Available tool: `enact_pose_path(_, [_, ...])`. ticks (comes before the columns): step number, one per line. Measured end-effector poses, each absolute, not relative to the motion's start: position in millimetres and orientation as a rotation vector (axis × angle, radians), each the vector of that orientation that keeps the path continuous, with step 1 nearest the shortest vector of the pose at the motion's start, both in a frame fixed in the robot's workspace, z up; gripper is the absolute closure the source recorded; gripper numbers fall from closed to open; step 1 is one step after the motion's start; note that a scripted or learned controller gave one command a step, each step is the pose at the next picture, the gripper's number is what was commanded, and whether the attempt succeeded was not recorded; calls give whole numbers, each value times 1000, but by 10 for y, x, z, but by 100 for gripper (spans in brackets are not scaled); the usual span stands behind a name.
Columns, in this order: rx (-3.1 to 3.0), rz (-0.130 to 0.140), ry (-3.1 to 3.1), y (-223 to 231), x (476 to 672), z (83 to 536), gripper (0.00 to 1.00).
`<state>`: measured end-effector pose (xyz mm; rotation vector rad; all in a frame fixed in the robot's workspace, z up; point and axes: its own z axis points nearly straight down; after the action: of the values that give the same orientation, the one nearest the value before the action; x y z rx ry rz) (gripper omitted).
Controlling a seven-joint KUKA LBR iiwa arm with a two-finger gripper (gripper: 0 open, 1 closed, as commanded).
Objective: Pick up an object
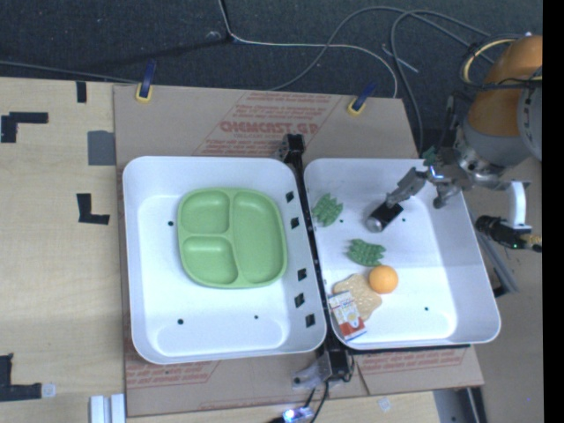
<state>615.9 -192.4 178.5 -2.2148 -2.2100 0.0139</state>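
In the right bin (458, 236) lie a green leafy piece (327, 209) near the left wall, a second green leafy piece (366, 252) in the middle, an orange ball (382, 279), a tan flat item (354, 291) beside the ball, and a red and white packet (348, 314) at the front left. My gripper (381, 218) reaches in from the right and points down-left over the bin's back half. Its tip sits right of the first green piece and above the second one. It touches none of the objects.
The left bin (145, 263) holds a green divided plate (233, 238). Black clips run along the wall (304, 236) shared by the two bins. Cables (370, 33) trail across the dark surface behind the bench. A brown cardboard sheet (264, 122) lies under both bins.
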Motion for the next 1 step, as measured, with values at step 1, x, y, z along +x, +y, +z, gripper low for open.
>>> enact_pose_path(1, [-2219,2,-2222,-1920,6194,1872,0])
